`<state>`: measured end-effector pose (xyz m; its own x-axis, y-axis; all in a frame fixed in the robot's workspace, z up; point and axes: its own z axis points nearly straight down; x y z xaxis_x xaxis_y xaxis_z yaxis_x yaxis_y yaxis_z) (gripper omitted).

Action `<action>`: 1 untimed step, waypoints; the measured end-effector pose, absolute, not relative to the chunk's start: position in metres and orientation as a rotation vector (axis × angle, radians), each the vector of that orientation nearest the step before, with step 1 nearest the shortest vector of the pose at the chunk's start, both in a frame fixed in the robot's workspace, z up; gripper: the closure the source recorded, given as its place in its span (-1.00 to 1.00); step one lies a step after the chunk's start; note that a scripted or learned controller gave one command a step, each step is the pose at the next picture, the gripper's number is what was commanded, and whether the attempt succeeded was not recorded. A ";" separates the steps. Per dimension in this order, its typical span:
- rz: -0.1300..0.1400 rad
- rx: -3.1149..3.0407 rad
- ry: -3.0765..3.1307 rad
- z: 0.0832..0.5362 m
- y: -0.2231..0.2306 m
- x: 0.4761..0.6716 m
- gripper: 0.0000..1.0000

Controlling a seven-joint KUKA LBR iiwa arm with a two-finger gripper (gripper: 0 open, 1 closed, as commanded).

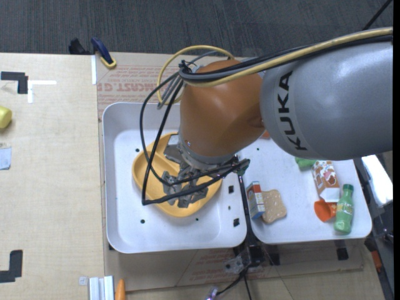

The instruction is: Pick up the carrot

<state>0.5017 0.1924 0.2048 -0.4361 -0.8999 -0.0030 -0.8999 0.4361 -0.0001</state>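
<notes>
2 bins sit side by side at mid-frame. In the left bin [119,186] lies a bowl [147,167], with the gripper [183,186] over its middle. The right bin [300,230] holds a bread slice [273,206] beside a small carton [254,200], and, further right, a bottle [344,209] beside a packet [326,177].

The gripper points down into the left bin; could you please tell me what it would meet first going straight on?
Most likely the yellow dish: the gripper hangs right over it, though depth is hard to judge.
</notes>
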 end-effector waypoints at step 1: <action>0.003 -1.663 2.656 0.214 0.193 0.504 1.00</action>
<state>0.5036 0.1932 0.2144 -0.4367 -0.8996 -0.0074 -0.8996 0.4367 -0.0024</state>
